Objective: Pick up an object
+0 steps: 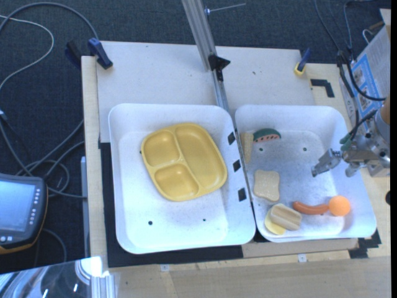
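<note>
Tool [339, 164] spread, grasping nothing, above right bin [322, 118]; carrot [322, 207] just below, apart.

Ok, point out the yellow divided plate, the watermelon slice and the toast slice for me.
yellow divided plate [183, 162]: camera view, on the ridge where its compartments meet.
watermelon slice [266, 135]: camera view, middle of the red flesh.
toast slice [267, 185]: camera view, centre of its pale face.

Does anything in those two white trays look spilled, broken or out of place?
Nothing stands out. The yellow divided plate lies flat in the left bin; the toy foods sit loosely scattered in the right bin, unspilled.
</note>
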Motion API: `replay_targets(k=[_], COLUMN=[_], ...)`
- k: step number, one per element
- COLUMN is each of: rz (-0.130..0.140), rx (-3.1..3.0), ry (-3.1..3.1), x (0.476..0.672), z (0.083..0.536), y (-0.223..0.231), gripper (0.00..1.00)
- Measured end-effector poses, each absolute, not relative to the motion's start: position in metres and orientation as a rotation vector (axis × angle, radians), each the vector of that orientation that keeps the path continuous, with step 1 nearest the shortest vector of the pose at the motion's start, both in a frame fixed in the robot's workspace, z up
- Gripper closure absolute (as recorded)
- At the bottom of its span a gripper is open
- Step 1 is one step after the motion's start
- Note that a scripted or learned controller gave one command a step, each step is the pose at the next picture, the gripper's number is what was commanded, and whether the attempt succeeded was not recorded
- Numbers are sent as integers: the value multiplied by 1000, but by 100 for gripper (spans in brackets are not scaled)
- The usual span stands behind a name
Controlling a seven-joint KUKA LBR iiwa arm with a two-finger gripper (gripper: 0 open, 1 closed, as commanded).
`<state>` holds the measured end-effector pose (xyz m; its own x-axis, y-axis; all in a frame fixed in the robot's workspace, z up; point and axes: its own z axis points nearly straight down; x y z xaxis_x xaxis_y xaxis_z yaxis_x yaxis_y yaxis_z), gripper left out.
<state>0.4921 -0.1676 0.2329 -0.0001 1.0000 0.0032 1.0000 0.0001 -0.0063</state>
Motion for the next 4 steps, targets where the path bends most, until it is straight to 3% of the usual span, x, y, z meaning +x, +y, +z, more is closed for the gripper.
replay_targets(k=[2, 3, 4], rz=[5, -3, -6], rx=[-2215, -2221, -2224], ry=[-2215, -2222, -2229], x=[490, 492, 504], z=[106, 121, 175], y=[-165, -166, -163], gripper=[0, 100, 100])
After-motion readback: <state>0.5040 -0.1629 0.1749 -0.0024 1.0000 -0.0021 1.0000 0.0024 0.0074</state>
